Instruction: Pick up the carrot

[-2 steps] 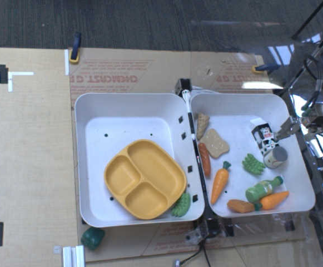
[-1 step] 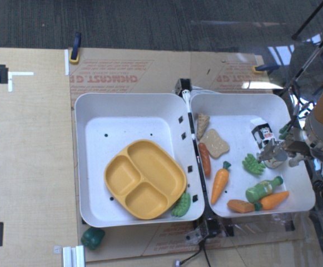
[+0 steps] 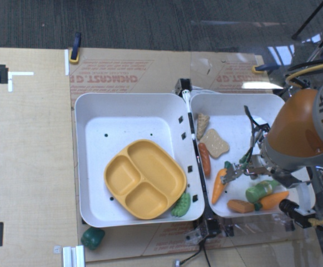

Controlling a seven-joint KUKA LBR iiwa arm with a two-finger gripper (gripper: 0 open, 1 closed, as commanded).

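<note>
While the gripper (image 3: 234,170) hangs low in the right bin (image 3: 233,107), whether its fingers are spread or closed I cannot tell. The carrot (image 3: 219,186) lies just left of them, at the lower middle of the frame, seemingly resting on the bin floor. I judge the grasp not yet made; closing and lifting remain.
</note>
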